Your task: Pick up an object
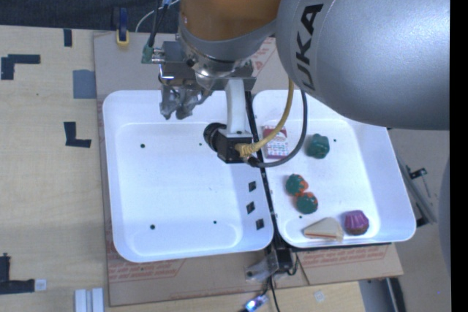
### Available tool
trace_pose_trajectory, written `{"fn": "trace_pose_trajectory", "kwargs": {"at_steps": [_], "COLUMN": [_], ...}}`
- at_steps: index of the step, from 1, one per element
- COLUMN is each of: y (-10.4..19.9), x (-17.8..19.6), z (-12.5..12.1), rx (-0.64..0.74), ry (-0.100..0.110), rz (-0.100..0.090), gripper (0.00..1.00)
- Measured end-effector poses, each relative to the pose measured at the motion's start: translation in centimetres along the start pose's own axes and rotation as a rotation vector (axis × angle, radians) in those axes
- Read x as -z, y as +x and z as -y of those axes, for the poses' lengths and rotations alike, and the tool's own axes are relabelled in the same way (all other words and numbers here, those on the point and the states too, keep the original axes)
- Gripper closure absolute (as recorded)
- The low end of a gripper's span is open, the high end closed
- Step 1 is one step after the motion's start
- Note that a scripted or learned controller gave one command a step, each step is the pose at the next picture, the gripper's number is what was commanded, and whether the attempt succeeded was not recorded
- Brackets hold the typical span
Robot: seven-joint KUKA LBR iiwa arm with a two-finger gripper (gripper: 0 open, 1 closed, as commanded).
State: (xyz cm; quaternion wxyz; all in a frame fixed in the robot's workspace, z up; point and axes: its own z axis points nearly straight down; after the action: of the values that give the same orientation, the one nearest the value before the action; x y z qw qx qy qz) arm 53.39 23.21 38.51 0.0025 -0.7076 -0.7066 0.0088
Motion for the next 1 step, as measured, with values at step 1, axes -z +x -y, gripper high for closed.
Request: {"fn": "trace_pose_trajectory", "kwargs": {"at_steps": [1], "y": [-0.23], "x": [13.14], "z": [-2.68], "rx": [0.004], "ry": [-0.029], "rz": [-0.013], "gripper": [1.0]}}
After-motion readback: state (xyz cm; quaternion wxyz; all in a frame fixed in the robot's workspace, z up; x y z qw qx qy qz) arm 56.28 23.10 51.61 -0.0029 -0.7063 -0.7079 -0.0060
